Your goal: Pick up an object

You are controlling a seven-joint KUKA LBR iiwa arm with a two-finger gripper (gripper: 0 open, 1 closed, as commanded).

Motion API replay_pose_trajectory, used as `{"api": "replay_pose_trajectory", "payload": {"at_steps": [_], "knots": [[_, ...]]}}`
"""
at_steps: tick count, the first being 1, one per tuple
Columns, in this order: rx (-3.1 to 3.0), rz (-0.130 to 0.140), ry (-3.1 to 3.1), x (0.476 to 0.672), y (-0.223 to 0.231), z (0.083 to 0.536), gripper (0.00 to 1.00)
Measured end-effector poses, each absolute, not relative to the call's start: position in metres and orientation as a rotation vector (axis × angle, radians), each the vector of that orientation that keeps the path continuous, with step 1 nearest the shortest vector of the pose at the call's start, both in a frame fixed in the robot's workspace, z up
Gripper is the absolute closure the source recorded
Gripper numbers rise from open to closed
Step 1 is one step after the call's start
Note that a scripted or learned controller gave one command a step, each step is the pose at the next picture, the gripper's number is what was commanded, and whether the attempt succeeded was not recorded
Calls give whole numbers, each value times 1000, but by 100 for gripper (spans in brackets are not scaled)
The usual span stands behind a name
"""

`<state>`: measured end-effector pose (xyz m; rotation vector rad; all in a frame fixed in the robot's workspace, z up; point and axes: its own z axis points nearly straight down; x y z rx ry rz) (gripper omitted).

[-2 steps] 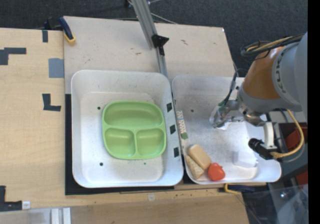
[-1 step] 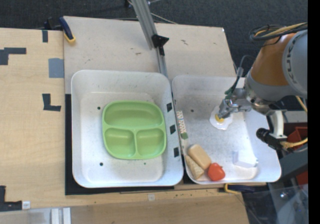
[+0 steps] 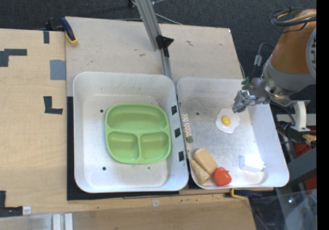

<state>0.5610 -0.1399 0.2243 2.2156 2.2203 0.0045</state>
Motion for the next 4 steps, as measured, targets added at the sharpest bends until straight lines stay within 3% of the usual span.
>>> {"api": "replay_pose_trajectory", "payload": {"at_steps": [1,4], "knots": [[2217,2,2222,562,-140,261,100],[2216,-3,2232,564,28,229,100]]}}
